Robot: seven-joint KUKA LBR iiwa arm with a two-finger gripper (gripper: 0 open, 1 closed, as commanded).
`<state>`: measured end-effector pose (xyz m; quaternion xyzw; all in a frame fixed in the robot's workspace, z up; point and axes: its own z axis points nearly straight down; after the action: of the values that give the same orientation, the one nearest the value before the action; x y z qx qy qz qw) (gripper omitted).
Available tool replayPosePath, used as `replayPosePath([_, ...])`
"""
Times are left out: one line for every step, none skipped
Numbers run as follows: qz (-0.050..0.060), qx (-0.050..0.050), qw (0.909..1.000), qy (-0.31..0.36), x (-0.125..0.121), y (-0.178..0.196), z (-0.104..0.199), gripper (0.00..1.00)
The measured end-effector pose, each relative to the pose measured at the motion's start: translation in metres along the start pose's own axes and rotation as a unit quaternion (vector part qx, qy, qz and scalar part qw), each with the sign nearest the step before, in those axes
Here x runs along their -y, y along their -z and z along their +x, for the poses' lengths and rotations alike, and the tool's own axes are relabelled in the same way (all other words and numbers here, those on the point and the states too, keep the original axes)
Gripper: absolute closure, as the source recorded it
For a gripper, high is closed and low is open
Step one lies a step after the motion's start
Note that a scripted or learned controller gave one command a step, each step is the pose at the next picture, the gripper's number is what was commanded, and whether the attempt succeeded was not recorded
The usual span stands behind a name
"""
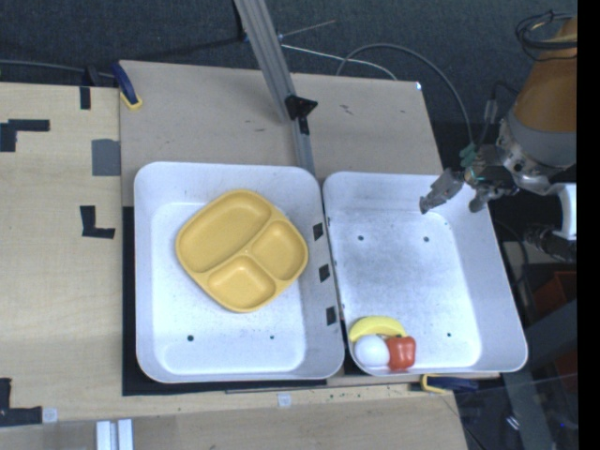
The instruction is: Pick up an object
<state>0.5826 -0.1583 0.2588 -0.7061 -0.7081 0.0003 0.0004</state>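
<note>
We see the gripper (457, 192) at the far right corner of the right bin (487, 279), its jaws spread apart with nothing between them. Well apart from it, in that bin's near left corner, three small things huddle together and touch: a yellow banana-shaped toy (376, 325), a white ball (372, 350) just nearer than it, and a red pepper-like piece (401, 352) beside the ball on the right. The left bin (150, 289) holds a yellow divided plate (241, 249) with three compartments, lying flat. Both bins rest on the counter (187, 111).
</note>
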Motion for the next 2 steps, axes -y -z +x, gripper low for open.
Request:
replayPosePath([0.0,0.0,1.0,0.0,0.0,0.0,0.0,0.0])
replayPosePath([0.004,0.0,1.0,-0.001,0.004,-0.064,0.0,0.0])
